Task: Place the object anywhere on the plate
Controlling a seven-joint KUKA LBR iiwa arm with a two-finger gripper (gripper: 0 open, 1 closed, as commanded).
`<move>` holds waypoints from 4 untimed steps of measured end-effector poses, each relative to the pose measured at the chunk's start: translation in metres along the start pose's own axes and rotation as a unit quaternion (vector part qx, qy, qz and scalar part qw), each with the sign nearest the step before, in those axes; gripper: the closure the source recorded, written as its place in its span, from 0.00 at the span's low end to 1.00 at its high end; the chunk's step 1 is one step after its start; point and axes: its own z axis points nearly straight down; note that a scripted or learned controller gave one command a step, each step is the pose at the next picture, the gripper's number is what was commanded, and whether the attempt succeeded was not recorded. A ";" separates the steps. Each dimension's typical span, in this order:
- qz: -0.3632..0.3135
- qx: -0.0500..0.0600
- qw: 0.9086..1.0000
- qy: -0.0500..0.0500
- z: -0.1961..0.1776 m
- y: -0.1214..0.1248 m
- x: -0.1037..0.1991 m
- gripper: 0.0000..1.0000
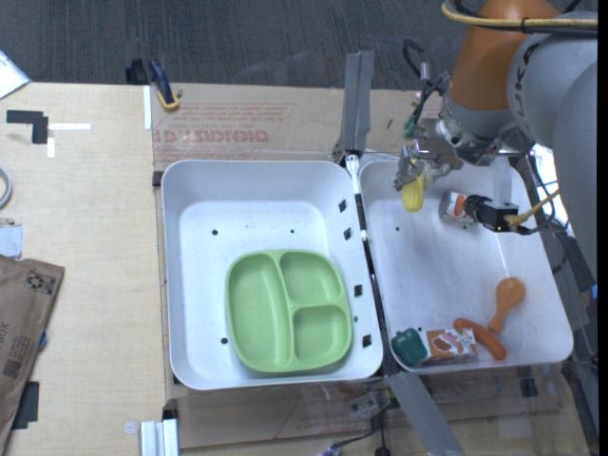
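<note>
My gripper hangs over the far end of the right bin, pinched on a small yellow object that shows between my fingers and dangles just below them. The risk I see is the carry: the green plate lies in the left bin, well apart from me, across the divider between the bins (my hold looks to be on the object's top end only), so a swing or a bump on that wall could shake it loose early.
</note>
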 end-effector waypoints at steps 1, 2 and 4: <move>0.041 0.000 0.999 0.001 -0.023 -0.062 0.061 1.00; -0.040 -0.001 0.999 0.000 -0.010 0.003 0.053 1.00; -0.192 -0.001 0.981 0.000 0.061 -0.079 0.184 1.00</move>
